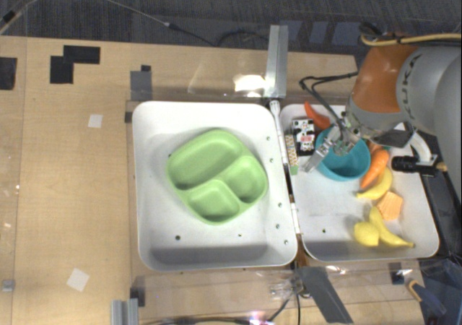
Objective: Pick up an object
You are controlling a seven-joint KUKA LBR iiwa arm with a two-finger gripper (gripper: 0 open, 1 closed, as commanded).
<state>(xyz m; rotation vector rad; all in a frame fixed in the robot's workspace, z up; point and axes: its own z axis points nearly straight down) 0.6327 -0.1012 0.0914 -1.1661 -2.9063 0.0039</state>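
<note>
My gripper [323, 152] hangs low in the right bin [325, 222], at the left rim of a teal bowl [348, 165]. Just left of it lies a small black and white box [303, 134]. A carrot [376, 165] leans against the bowl's right side. Below it come a banana [380, 185], an orange block [390, 206] and a yellow fruit [367, 232] with a second banana [395, 240] beside it. A thin orange-red piece [313, 113] lies at the bin's far edge, partly under the arm. I see nothing held in the gripper.
The left bin [155, 244] holds a green divided plate [215, 174] in its middle. A raised divider [286, 172] separates the two bins. The arm's grey body and orange band [379, 81] overhang the right bin's far right corner. Black cables [325, 85] trail beside the wrist.
</note>
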